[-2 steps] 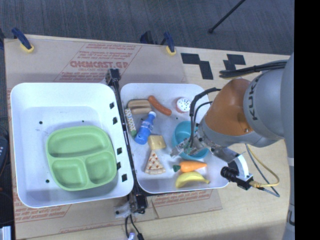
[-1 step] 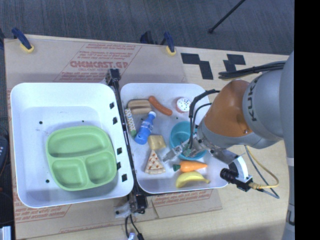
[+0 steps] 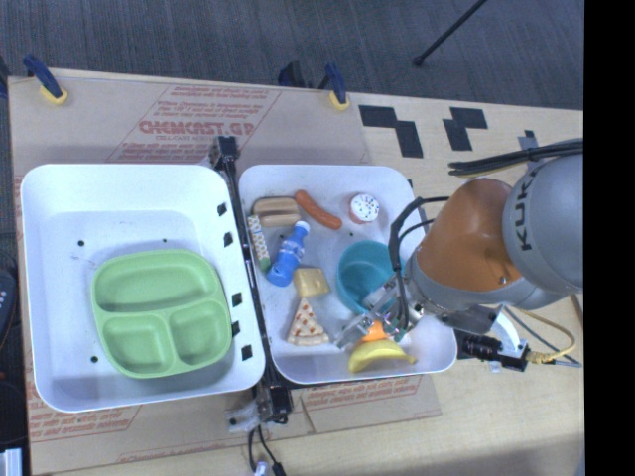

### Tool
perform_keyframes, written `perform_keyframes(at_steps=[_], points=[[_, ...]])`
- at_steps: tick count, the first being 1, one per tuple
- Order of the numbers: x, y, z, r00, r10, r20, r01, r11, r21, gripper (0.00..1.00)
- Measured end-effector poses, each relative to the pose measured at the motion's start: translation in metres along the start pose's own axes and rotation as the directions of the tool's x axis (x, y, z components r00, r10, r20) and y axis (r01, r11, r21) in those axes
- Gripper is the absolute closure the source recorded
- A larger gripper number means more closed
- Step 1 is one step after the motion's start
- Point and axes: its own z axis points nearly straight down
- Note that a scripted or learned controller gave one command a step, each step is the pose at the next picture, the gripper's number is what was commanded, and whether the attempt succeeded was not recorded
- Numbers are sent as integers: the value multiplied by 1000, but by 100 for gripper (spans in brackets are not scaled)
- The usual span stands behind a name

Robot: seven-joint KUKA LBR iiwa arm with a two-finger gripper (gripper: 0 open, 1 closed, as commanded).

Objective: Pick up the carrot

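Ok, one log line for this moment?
gripper: down in right bin | carrot: beside banana, at gripper | grasp: unconfirmed

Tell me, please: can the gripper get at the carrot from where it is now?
Probably yes. The gripper is low in the right bin, directly over the carrot, which lies against the banana. The banana and the teal cup crowd it, so a clean grasp is uncertain.

Even, bright overhead light, soft shadows, slightly soft and grainy throughout.
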Motion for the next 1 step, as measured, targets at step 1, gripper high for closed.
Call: perform_keyframes(at_steps=[1], points=[[-1,4,-12,1000,-14,4,14,1000,-4,100]])
